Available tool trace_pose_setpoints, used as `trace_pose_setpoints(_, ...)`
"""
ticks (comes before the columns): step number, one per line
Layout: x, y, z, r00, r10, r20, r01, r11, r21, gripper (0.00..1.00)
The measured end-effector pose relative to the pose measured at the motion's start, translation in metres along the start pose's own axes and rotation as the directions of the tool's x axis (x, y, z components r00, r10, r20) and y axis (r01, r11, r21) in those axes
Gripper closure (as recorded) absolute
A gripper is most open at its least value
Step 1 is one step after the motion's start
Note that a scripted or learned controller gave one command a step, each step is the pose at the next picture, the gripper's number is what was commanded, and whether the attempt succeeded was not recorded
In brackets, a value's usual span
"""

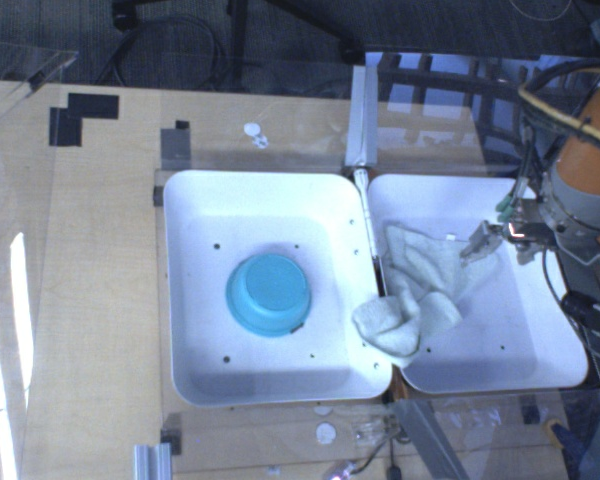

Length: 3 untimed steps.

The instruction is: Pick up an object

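Observation:
A crumpled white cloth lies in the right bin, and its lower left fold hangs over the divider between the bins. A round blue bowl sits upside down in the middle of the left bin. My gripper comes in from the right and is low over the right bin, at the cloth's upper right edge. The cloth's edge rises toward its tip, but whether they touch is unclear.
The arm's grey wrist and orange band stand over the right bin's right side, with cables around them. A metal rail runs back from the divider. Wooden bench top lies to the left.

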<state>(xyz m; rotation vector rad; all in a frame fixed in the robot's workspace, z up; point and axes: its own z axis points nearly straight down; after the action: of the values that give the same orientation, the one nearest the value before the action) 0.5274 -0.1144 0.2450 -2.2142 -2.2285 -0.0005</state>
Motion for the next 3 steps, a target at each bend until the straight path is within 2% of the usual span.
trace_pose_setpoints(1,0.014,0.079,0.147,1.0,-0.03,0.001,0.03,1.0,-0.003,0.0)
trace_pose_setpoints(2,0.015,0.08,0.137,0.999,-0.032,0.001,0.032,0.999,-0.005,1.0)
trace_pose_setpoints(3,0.046,0.137,0.059,0.993,-0.12,0.002,0.12,0.993,-0.006,1.0)
